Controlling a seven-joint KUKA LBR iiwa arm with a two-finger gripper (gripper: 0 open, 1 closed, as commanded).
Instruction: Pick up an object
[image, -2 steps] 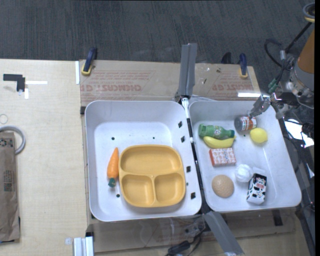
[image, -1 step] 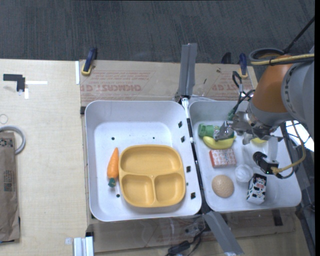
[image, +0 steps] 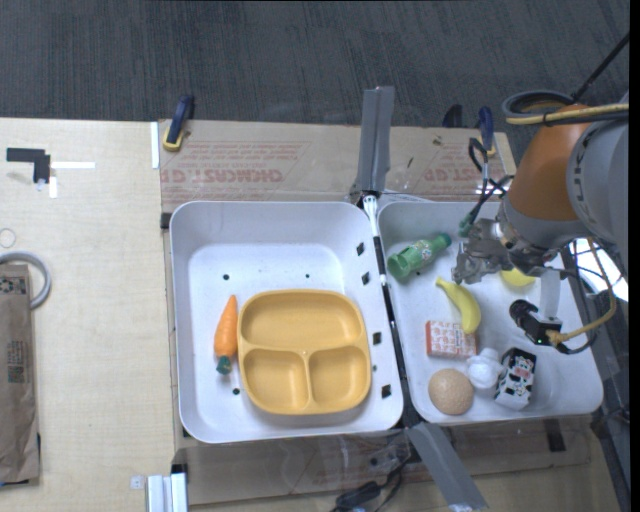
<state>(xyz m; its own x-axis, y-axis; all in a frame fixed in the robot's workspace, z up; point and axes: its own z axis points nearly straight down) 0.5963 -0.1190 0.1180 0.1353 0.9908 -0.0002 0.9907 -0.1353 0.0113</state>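
Two shallow white bins are seen side by side on the bench: the left bin (image: 195, 330) and the right bin (image: 585, 385). In the left bin two things are counted. One yellow divided tray (image: 302, 350), with three compartments, lies toward the bin's 5 o'clock area. One carrot (image: 226, 330) lies just beside the tray at its 9 o'clock, with the green end pointed toward 6 o'clock.

In the right bin seven loose things are counted. One green bottle (image: 415, 255) lies on its side at the bin's 10 o'clock. One banana (image: 462, 305) is placed near the middle. One pink patterned block (image: 449, 339) lies just at the banana's 6 o'clock. One tan egg-shaped object (image: 451, 391) rests at the bin's 7 o'clock. One small white ball (image: 483, 371) is found between the egg-shaped object and one black-and-white cow-patterned carton (image: 516, 379), which sits at the bin's 5 o'clock. One small yellow item (image: 518, 279) is partly hidden under the arm at the banana's 2 o'clock; its kind cannot be told.

One grey arm (image: 565, 185) with an orange band is reached in from 3 o'clock. Its gripper (image: 472, 268) is held low over the right bin, between the bottle and the yellow item, just at the banana's 12 o'clock. Whether anything is held, or how the tool is set, cannot be told.
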